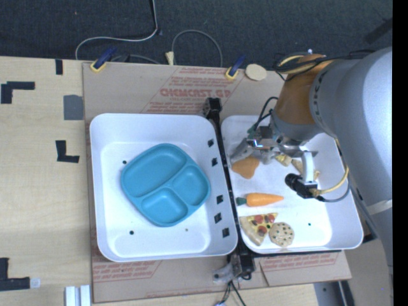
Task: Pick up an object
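Left bin (pixel 108 171) has just the blue divided plate (pixel 166 183), so we've got nothing to chase there. The right bin (pixel 344 231) holds a tan food piece (pixel 246 167), carrot (pixel 262 200), pizza slice (pixel 256 227) and cookie (pixel 281 234). The gripper (pixel 255 146) hangs right above the tan piece, probably lining up on it; we honestly can't tell whether it's closed or apart.

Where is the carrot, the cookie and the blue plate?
carrot (pixel 263 199), camera view, middle of its orange body.
cookie (pixel 281 234), camera view, centre of its top.
blue plate (pixel 141 173), camera view, floor of its largest compartment.
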### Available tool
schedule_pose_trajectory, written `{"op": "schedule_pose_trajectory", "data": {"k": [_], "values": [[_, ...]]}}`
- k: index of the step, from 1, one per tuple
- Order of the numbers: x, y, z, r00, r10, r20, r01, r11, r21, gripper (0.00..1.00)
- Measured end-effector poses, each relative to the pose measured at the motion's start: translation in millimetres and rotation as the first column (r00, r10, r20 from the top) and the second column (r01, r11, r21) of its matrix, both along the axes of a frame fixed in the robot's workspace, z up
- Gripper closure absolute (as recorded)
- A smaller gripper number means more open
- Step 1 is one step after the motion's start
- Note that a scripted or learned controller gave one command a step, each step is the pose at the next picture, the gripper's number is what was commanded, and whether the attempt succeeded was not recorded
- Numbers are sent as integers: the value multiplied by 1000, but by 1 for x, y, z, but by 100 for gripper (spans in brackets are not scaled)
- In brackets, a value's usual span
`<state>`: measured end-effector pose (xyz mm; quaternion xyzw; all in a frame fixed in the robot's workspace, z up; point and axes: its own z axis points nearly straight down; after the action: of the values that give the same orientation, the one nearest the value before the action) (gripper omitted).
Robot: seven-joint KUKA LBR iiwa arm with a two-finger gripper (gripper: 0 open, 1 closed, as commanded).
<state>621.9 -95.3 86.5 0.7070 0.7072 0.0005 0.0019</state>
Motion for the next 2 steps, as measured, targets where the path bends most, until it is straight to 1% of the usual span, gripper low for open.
{"op": "schedule_pose_trajectory", "data": {"k": [2], "values": [[-8, -2, 0, 1000, 1, 4, -1, 1000, 0, 0]]}}
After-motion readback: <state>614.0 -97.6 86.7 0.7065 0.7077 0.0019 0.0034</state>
